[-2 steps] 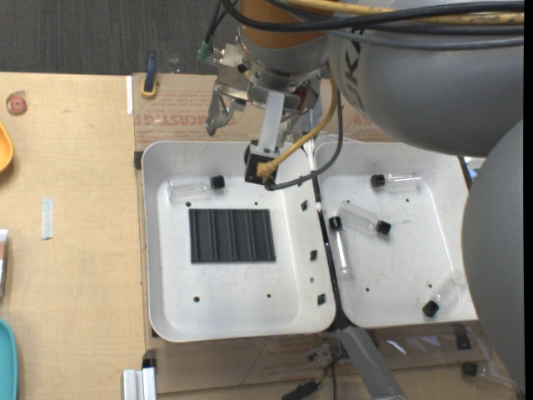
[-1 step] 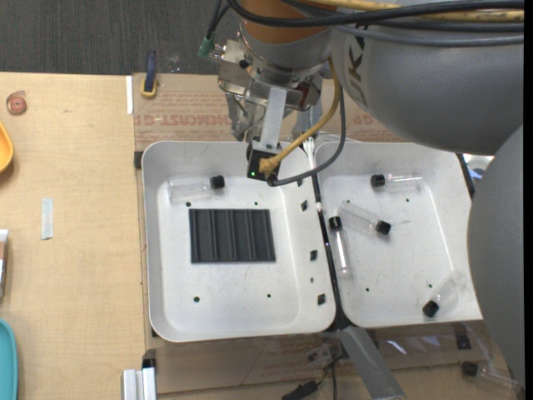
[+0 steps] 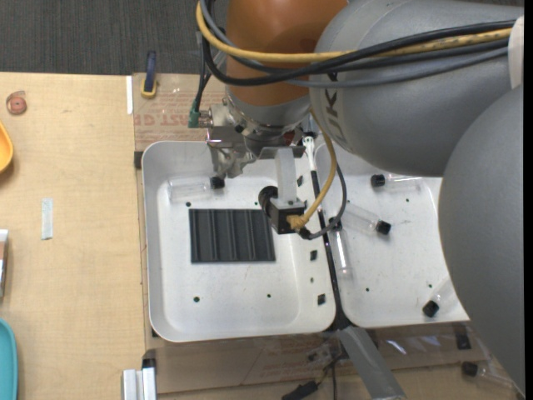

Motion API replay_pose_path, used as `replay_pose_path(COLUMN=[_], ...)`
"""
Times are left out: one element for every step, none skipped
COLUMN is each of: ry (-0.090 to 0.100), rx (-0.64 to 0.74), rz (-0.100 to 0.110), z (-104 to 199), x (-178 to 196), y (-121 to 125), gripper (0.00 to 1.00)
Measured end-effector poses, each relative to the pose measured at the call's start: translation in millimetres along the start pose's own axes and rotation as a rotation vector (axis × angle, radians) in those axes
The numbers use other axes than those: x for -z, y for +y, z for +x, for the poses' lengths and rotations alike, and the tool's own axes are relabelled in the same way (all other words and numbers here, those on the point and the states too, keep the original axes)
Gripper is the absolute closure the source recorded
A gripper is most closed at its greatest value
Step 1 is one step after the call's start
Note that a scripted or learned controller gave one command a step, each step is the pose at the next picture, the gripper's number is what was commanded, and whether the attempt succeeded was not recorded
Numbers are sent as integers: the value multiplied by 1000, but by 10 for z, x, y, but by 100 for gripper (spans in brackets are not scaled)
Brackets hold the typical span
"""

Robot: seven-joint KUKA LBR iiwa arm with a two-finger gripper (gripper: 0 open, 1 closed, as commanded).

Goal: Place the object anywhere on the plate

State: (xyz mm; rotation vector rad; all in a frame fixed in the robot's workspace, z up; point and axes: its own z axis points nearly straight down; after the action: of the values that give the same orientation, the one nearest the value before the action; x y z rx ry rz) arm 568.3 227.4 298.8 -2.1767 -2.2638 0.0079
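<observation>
Black ribbed plate (image 3: 233,234) lies in a white bin (image 3: 166,290), the gripper (image 3: 220,173) poised just beyond its far corner. Its grip cannot be told, and releasing there would likely miss.

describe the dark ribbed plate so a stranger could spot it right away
Of the two white bins side by side, take the left bin. The plate lies flat near its middle. It is the one large dark grey rectangle with parallel ridges; its neighbours are just tiny black dots on the white floor.
</observation>
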Motion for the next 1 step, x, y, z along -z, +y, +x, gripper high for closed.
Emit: replay_pose_path(ry=[0], rx=[0], rz=[0], z=[-1], x=[2], y=[1], gripper=[0])
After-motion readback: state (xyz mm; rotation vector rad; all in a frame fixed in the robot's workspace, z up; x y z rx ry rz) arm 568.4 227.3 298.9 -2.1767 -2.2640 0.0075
